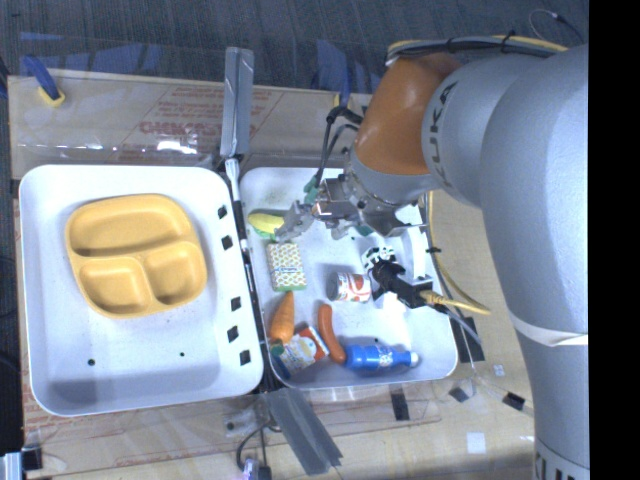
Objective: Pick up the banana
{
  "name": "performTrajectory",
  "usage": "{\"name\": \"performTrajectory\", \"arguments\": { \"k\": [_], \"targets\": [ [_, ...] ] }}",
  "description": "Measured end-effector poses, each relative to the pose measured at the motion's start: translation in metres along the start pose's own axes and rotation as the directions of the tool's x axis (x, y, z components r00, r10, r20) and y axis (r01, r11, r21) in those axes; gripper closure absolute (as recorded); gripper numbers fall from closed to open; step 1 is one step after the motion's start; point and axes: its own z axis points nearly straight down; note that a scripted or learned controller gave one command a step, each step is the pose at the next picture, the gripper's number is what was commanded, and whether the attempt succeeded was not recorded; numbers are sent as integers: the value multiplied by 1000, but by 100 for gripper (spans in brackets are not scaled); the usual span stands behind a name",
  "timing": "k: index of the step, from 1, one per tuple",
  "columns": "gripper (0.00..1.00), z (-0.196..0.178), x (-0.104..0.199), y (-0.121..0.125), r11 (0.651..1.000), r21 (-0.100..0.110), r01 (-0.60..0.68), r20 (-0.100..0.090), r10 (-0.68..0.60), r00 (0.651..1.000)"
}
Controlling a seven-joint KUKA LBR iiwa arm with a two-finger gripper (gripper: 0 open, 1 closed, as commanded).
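Observation:
The banana point(264, 224), yellow with a green tip, lies at the far left of the right bin point(440, 363), close to the divider. My gripper point(296, 220) hangs low just to the right of it, its tip right at the banana's right end. Whether it touches the fruit is unclear. The grey arm with its orange band reaches in from the upper right and covers the bin's far right corner.
Just in front of the banana lies a green checked packet point(286, 265). Nearer the front are a carrot point(283, 316), a red sausage point(331, 332), a small colourful packet point(298, 350), a blue bottle point(380, 357) and a red-and-white can point(351, 287). A yellow compartment tray point(135, 251) sits in the left bin point(60, 388).

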Motion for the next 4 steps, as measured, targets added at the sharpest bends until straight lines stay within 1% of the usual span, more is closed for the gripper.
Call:
{"name": "performTrajectory", "arguments": {
  "k": [1,2,3,4],
  "targets": [
    [0,95,-38,16,996,-11,-87,0,87,996],
    [0,95,-36,22,994,-11,-110,0,110,994],
    [100,83,-34,24,994,-15,-106,-1,106,994],
    [100,73,-34,24,995,-15,-103,-2,103,995]
  ]
}}
